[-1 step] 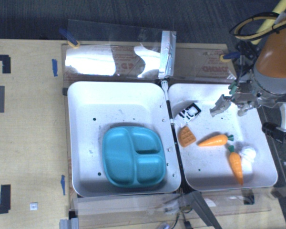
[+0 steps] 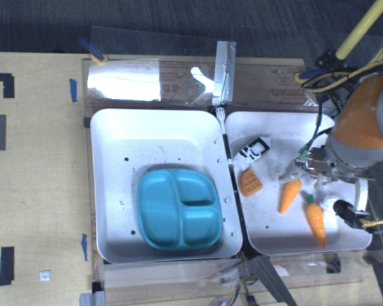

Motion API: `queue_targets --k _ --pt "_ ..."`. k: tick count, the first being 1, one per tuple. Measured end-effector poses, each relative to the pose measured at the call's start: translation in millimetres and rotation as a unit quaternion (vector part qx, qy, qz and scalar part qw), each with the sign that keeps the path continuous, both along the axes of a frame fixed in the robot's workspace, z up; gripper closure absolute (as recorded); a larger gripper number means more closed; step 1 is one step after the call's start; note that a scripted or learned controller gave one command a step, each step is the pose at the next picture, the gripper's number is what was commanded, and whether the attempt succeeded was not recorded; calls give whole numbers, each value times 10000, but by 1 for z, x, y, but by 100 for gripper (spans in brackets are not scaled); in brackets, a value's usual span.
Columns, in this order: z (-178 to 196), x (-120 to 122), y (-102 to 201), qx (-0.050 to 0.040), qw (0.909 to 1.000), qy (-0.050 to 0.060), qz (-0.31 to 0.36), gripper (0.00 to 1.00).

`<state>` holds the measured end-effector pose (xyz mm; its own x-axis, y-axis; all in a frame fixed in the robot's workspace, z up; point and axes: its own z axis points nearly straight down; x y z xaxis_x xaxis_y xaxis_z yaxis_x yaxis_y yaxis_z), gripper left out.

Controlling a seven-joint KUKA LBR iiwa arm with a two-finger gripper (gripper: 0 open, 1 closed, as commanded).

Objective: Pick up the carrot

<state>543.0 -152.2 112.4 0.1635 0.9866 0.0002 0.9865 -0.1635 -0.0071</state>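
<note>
Two orange carrots lie in the right bin (image 2: 268, 231). One carrot (image 2: 289, 196) lies near the bin's middle, tilted, with its thick end up toward the arm. The other carrot (image 2: 316, 223) lies nearer the front right and has a green top. My gripper (image 2: 314, 169) hangs low over the right side of this bin, just above and to the right of the first carrot's upper end. The grey wrist with the orange band (image 2: 365, 123) covers part of the bin behind it.
In the right bin, left of the carrots, lie an orange waffle-like piece (image 2: 249, 182) and a black-and-white item (image 2: 254, 149). The left bin (image 2: 115, 139) holds a blue divided plate (image 2: 179, 208). A ridge (image 2: 230, 171) separates the two bins.
</note>
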Motion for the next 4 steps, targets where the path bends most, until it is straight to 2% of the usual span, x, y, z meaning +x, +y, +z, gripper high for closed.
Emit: queue_targets --k 1,2,3,4 --pt "-25 0 -21 -1 9995 -48 296 0" --pt "-14 1 -21 -11 9995 -77 295 100" --pt "96 70 30 -4 10000 -76 -34 100" --pt "-1 123 33 -9 9999 -20 155 100"
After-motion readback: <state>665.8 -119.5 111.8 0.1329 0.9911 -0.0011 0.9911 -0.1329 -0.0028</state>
